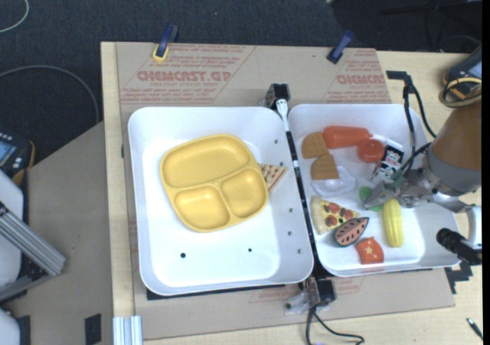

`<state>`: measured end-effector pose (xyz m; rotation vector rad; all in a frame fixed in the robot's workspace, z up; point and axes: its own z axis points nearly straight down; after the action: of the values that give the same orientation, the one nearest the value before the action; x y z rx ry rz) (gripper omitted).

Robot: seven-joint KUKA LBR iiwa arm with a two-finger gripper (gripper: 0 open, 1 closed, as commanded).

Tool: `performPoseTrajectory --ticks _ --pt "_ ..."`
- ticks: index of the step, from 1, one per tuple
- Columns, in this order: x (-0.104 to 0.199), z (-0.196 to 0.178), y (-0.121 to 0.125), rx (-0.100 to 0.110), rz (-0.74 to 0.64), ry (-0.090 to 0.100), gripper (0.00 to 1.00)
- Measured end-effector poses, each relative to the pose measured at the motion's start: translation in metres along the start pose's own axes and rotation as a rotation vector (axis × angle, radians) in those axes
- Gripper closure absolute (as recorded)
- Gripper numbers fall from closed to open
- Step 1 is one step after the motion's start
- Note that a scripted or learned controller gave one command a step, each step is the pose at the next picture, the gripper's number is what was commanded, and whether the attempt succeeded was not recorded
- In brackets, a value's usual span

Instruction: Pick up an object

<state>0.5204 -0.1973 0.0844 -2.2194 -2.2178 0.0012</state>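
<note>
The tabletop [230,68] is seen covered by printed cardboard, and 2 shallow white bins are set on it side by side. In the left bin [153,259] a yellow divided plate [213,180] with 3 compartments is laid, and a small waffle-patterned wedge [272,174] is found just beside the plate's right edge. The right bin [413,259] is strewn with toy food: an orange carrot-like piece [346,136], 2 tan bread-like pieces [318,154], a pizza slice [329,213], a watermelon slice [351,230], a yellow corn cob [393,222], a red tomato-like piece [370,150] and a small red strawberry-like piece [370,250]. The tool [387,183] is lowered among these items near the corn cob; whether it is released or clenched cannot be told.
</note>
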Motion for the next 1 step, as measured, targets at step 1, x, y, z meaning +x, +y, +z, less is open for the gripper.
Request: performPoseTrajectory --ticks 1 --pt "-0.0004 -0.0109 0.0005 -0.003 0.001 -0.002 1.00"
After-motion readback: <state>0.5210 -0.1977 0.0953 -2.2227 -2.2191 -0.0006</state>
